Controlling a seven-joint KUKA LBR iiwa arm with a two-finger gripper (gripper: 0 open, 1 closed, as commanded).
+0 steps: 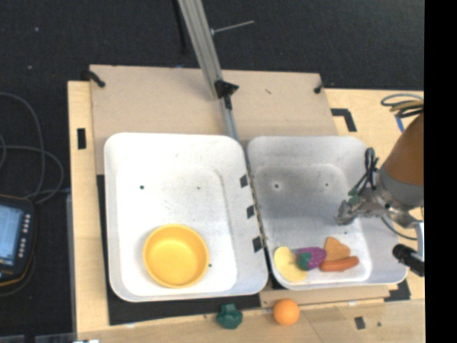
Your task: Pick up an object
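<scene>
Gripper (348, 213): seen over right bin (300, 156), near its right wall; finger state cannot be told.
Carrot (340, 265): long axis left-right, at front rim.

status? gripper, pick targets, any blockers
Gripper over right bin, nothing seen between fingers. Toy cluster at bin's near edge, just below gripper. Yellow bowl in left bin. Path unobstructed.
</scene>
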